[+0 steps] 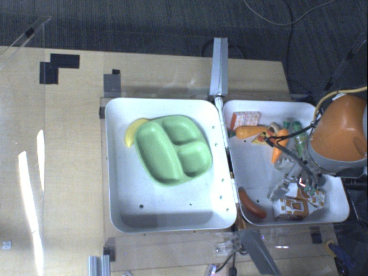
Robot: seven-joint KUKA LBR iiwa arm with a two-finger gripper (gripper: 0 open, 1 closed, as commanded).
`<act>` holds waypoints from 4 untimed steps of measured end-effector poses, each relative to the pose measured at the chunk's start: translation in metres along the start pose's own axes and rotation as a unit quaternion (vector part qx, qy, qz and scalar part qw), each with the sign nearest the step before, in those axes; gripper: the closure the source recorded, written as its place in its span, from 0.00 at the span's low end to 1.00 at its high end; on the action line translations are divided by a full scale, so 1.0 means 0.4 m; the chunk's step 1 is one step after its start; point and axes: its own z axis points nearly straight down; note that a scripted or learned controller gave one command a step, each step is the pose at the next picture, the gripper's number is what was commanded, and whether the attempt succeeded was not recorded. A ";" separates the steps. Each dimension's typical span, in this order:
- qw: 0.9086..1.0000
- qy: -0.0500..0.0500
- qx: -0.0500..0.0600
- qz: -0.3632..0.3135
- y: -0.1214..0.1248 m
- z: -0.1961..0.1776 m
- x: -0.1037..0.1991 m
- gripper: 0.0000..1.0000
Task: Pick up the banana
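- Reaching the banana (134,130) looks like the step in hand: it lies in the left bin (123,211), at about ten o'clock from that bin's middle, with most of it tucked under the rim of the green divided plate (172,148).
- Only a yellow curved end shows, so a good grasp would probably come down on that exposed end from the ten o'clock side, keeping clear of the plate's edge; otherwise the plate may be nudged or lifted along with it.
- The left bin holds just these two things, touching each other.
- The right bin (253,171) is crowded: a small red-and-white box (245,119) at eleven o'clock, an orange carrot-like piece (251,133) just beside it, a reddish sausage (252,203) at seven o'clock, and a brown printed packet (293,207) at five o'clock.
- The gripper (290,180) hangs over the right bin among that clutter, well apart from the banana; whether it is open or closed I cannot tell, and nothing is visibly held.
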 end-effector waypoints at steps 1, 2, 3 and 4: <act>0.996 -0.001 0.001 0.090 -0.008 0.004 -0.200 0.00; 0.997 0.000 0.001 0.074 0.022 -0.188 -0.364 0.00; 1.000 -0.002 0.000 0.012 0.119 -0.011 -0.180 0.00; 1.000 0.004 0.001 -0.018 0.198 -0.023 -0.083 0.00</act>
